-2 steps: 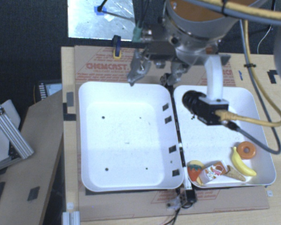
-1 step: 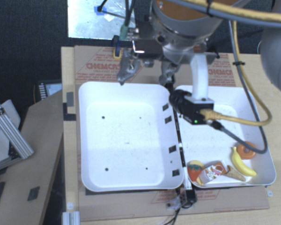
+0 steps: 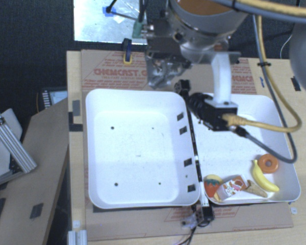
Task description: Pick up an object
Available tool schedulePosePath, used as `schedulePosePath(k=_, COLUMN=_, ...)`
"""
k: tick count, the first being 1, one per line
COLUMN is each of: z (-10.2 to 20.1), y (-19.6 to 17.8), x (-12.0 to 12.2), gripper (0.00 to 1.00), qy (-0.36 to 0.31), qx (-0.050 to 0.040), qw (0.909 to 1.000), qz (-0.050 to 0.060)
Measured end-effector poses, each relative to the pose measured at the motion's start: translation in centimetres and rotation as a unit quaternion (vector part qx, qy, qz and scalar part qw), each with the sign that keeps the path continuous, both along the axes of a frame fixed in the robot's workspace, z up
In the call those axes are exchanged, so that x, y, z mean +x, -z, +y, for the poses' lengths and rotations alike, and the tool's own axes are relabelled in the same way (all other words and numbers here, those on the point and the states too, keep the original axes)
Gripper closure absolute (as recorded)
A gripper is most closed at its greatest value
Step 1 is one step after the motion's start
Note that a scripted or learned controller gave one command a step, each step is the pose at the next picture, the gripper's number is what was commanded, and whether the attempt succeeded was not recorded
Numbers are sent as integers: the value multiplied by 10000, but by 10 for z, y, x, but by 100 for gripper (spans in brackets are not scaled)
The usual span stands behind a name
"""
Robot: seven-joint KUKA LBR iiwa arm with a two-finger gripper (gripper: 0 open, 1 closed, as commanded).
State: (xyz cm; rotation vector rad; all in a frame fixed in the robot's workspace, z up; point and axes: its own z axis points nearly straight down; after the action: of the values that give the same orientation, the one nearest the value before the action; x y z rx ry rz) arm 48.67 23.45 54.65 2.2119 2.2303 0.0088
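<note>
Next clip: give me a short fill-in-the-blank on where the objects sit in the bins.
1. The banana lies in the ____ bin of the camera view.
2. The round orange object sits just ____ the banana in the image.
3. All the small objects are gathered at the right bin's ____ edge.
4. The cable looping over the right bin is ____.

Missing words: right; above; near; yellow

Robotics lab bench. Two shallow white bins (image 3: 137, 152) sit on flattened cardboard (image 3: 112, 70) printed "CHEMCAST". Industrial arm (image 3: 209, 9) overhead, trailing a yellow cable (image 3: 265, 126). Aluminium framing rail (image 3: 10, 142) at left. Dark floor, blue tape mark (image 3: 108, 10) on a shiny sheet beyond.
</note>
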Motion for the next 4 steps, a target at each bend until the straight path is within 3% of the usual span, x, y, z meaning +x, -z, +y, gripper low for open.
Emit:
schedulePosePath(k=1, z=-1, y=136, x=-1, gripper=100, qy=41, qx=-48, qw=9999, qz=80)
schedulePosePath(k=2, z=-61, y=188, x=23, gripper=100, qy=69, qx=-34, qw=10000, qz=34)
schedulePosePath(k=3, z=-84, y=261, x=-2, gripper=100, qy=51, qx=-32, qw=10000, qz=59)
schedulePosePath(k=4, z=-82, y=258, x=0, gripper=0, qy=43, qx=-14, qw=10000, qz=17)
